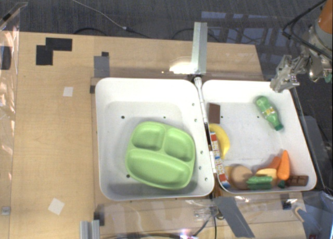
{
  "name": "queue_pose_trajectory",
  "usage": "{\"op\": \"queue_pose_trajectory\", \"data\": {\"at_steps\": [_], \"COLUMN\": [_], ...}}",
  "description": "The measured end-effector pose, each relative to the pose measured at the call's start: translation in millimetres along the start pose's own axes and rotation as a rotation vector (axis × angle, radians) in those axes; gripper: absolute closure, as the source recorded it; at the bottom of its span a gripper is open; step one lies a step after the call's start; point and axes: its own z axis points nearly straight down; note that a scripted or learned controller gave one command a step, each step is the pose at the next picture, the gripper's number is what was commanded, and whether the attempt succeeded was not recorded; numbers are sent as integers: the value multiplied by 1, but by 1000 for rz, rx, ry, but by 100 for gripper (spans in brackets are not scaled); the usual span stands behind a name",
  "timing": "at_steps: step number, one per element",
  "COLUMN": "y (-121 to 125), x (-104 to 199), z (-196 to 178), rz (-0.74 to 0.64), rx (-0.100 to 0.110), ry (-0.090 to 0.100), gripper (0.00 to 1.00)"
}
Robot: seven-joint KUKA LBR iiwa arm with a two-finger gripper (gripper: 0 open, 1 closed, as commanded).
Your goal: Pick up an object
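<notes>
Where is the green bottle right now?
The green bottle lies in the right bin's upper right corner, apart from the other items, just below the gripper at the bin's rim.

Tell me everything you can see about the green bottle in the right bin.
The green bottle is small, looks like glossy plastic, and has a pale label with yellow around its middle and a green cap. It lies on its side on the white floor of the right bin, in the far right part, slanted with the cap end pointing toward the near right. Nothing touches it; the banana and the pile of toy food lie apart from it.
</notes>
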Motion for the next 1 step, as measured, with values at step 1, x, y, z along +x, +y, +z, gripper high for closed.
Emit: {"op": "queue_pose_trajectory", "data": {"at_steps": [1], "y": [23], "x": [-38], "z": [3], "rz": [199], "rx": [0], "ry": [-3], "gripper": [100]}}
